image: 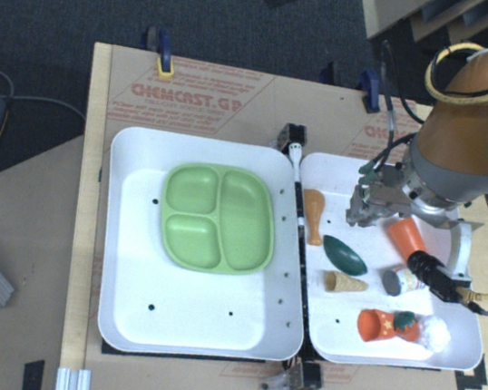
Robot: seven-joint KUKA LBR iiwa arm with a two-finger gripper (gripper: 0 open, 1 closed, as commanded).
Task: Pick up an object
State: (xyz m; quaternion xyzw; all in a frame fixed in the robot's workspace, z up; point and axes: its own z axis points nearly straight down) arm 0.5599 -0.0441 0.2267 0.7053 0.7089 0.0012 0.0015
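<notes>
The arm comes in from the view's right and its gripper [363, 208] hangs low over the far part of the right bin [339, 172], with nothing visibly held. From this angle I cannot tell whether it is set wide or narrow.

The loose things all lie around it in that same bin. Just beside it, toward the view's left, a tan wooden piece [313, 215] lies close to the wall between the bins. Just on its other side sits an orange cylinder [405, 233], tilted. Nearer the camera than the gripper lies a dark green leaf-shaped piece [345, 255], and just beyond that a small pale cone [346, 284] on its side. A small grey piece [393, 281] rests near the cone. Farthest from the gripper, along the near wall, are an orange-red toy with a green top [383, 325] and something clear and crinkled [434, 335] beside it.

Well off to the view's left of the gripper, the left bin [126, 244] holds a green divided plate [219, 219]. Both bins rest on a brown board surface [265, 119].
</notes>
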